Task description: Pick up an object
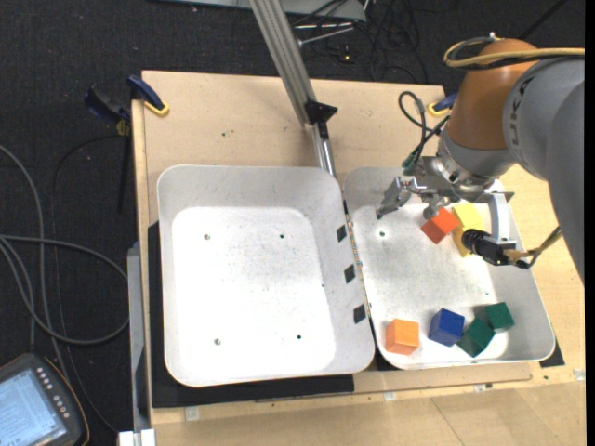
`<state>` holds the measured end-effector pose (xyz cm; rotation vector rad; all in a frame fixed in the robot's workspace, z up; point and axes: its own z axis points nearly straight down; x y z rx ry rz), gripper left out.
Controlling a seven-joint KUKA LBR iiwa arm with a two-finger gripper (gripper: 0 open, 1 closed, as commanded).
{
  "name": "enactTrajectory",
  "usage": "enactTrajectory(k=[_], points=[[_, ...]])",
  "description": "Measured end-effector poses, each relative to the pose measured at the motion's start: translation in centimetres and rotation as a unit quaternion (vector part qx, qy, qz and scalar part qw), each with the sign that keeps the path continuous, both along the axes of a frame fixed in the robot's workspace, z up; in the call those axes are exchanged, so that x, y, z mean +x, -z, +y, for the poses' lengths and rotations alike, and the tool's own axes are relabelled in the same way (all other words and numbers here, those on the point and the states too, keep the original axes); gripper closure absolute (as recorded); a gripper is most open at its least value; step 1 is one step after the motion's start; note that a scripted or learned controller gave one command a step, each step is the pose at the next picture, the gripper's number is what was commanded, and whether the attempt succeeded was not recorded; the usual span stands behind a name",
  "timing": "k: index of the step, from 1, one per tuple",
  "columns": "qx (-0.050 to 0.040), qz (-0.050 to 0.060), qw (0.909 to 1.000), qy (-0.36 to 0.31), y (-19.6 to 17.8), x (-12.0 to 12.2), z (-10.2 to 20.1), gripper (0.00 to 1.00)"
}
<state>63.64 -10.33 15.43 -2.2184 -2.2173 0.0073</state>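
Gripper: the gripper (437,210) hangs over the back part of the right bin (409,272). I cannot tell how its jaws stand, because the arm (507,100) covers them from above.
Blocks by the gripper: one red-orange block (440,225) sits just below the gripper, and one yellow block (468,218) touches it on the right. I cannot tell if either one is held.
Front blocks: four blocks sit along the front edge of the right bin. One orange block (403,335) is on the left, then one blue block (447,326), then two green blocks (488,328) close together by the front right corner.
Count: six blocks in all.
Open room: the middle of the right bin is bare floor between the back blocks and the front ones.
Left bin: the left bin (177,249) is wide and touches the right bin along one side.
Bench: the bench (232,119) shows bare wood behind both bins.
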Motion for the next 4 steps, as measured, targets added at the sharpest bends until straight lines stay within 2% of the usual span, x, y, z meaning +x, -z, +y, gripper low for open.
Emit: enactTrajectory(k=[1, 2, 4], points=[[0.0001, 0.000, 1.0000, 0.000, 5.4, -0.1, 0.1, 0.00], [-0.0005, -0.005, 1.0000, 0.001, 3.9, 0.1, 0.0, 1.00], [-0.0008, -0.008, 1.0000, -0.002, -8.1, 0.5, 1.1, 1.00]])
